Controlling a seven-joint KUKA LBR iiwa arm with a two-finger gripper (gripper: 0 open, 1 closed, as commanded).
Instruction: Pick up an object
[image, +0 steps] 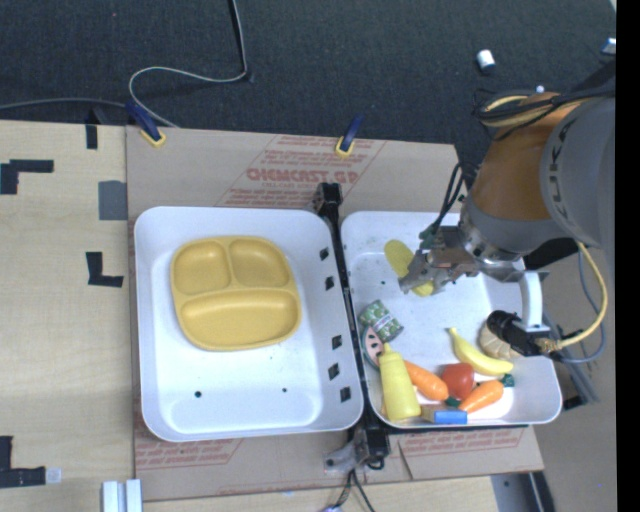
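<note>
Toys (440, 375) fill right bin (545, 405) on cardboard-covered bench (280, 170), dark carpet (350, 60) behind

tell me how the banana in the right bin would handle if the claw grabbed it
The banana looks like a smooth toy, so probably stiff, light and somewhat slippery. Its curve may let it pivot between fingers. It lies against the tomato, which might get nudged.
</note>
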